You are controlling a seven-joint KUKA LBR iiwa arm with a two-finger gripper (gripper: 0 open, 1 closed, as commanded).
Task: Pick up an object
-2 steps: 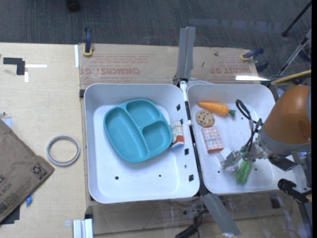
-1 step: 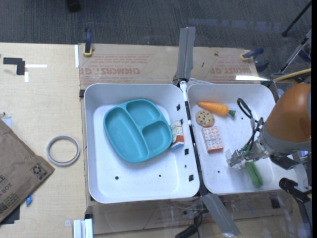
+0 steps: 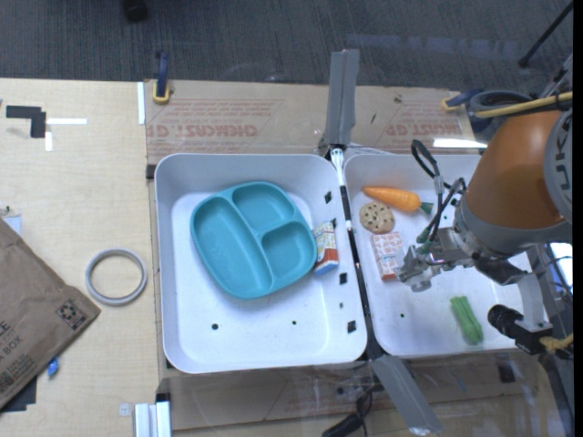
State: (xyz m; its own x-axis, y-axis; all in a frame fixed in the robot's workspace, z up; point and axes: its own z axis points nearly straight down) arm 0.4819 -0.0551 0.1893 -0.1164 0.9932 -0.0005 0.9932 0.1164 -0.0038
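Jaws cannot be read from this slanted view: the gripper hangs low over the middle of the right bin, its tip a grey cluster whose spread I cannot tell, and nothing is seen held in it. Nearest in that bin, a green stick-shaped piece lies toward the near right corner, its long axis running from near to far with a slight lean, with bare white floor all around it and well apart from the gripper. Just left of the gripper lies a small printed packet, long axis roughly near to far, close to the bin's left wall. Beyond it sits a round cookie, and past that a toy carrot lies across the far part of the bin, its long axis running left to right with the green stem end pointing right. The near left stretch of this bin's floor is open. In the left bin, a teal divided plate fills the far middle, tilted so one corner points toward the near right; a small carton stands squeezed between the plate's right rim and the bin's right wall. The near half of this bin's floor is open. On the bench, left of the bins, a tape ring lies flat beside a brown cardboard box.
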